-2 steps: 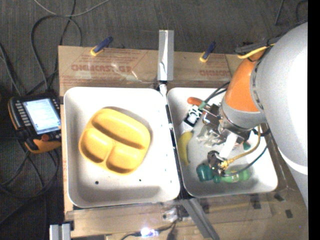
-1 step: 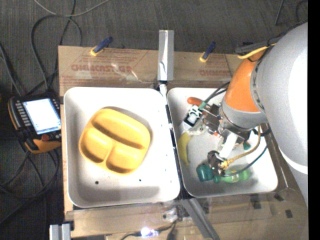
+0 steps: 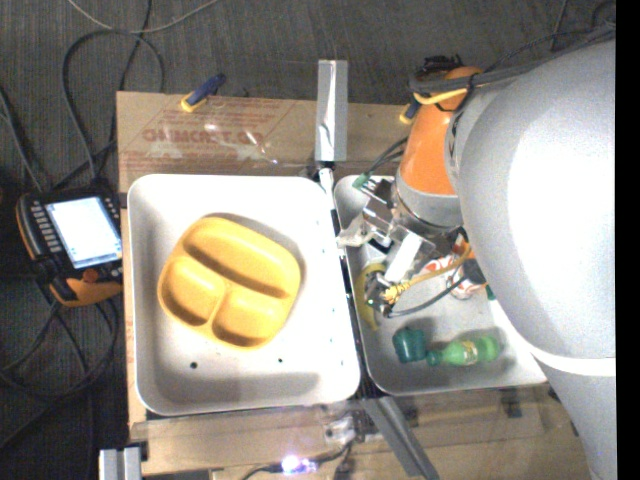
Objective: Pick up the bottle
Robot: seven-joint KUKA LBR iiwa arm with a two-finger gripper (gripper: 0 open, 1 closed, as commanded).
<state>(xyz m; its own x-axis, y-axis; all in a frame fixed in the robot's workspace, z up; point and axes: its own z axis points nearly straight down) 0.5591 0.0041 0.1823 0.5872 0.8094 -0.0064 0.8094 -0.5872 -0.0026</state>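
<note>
While green bottle (image 3: 445,349) lies flat at right bin's (image 3: 520,370) near edge, long axis across view, dark cap end toward left bin (image 3: 150,368), I read approach step: gripper (image 3: 385,268) poised just above, grasp state unclear. Next: descend, straddle bottle across its width.

Bright, even overhead light washes out the glossy white left bin (image 3: 145,298), whose rim nearly blows out, while the dark grey carpet (image 3: 60,68) around it stays dim. The yellow three-part plastic tray (image 3: 231,280) inside that bin casts a soft shadow toward its upper edge. The big pale grey arm housing (image 3: 560,198) to the bin's right looks soft and out of focus, and a small glare spot glows just below the bin.
</note>
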